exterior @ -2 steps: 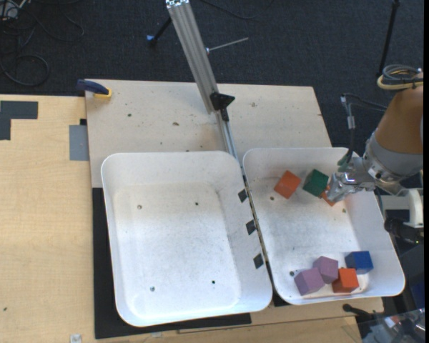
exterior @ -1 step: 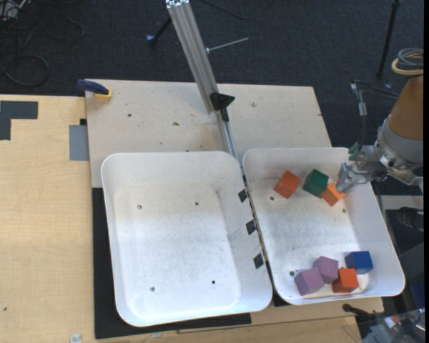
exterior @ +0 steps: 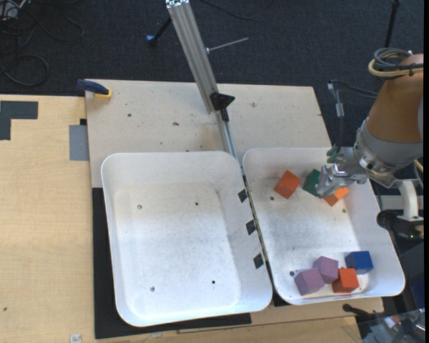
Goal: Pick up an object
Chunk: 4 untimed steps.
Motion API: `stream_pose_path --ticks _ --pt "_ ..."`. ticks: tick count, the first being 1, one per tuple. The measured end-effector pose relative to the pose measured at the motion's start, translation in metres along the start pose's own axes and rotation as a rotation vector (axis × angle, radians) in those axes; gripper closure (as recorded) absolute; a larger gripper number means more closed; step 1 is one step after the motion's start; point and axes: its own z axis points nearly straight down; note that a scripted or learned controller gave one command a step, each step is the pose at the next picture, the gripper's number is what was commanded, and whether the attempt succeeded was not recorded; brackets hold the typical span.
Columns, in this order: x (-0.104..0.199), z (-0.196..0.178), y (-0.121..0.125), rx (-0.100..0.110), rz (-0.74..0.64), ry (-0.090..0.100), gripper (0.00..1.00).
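Here, metal hand [exterior: 334, 184], matte orange cube [exterior: 287, 184]

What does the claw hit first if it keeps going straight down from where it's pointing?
Most likely the small orange block under the claw, in the right white bin. The dark green block sits just beside it and could be clipped instead; depth is unclear from this slanted view.

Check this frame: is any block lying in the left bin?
No: the left bin shows only bare white floor, while the orange block and the other blocks lie in the right bin.
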Motion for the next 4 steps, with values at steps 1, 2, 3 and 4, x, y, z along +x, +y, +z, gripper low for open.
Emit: stream_pose_path --ticks 1,2,3,4 --pt "0.055 -0.012 -0.004 0.000 0.000 0.000 1.00" --pt "0.106 -0.001 -0.013 0.002 0.000 -0.001 1.00" --pt "0.155 -0.013 -0.015 -0.001 -0.001 -0.001 1.00" --pt "0.207 -0.002 -0.016 0.004 0.001 -0.002 1.00"
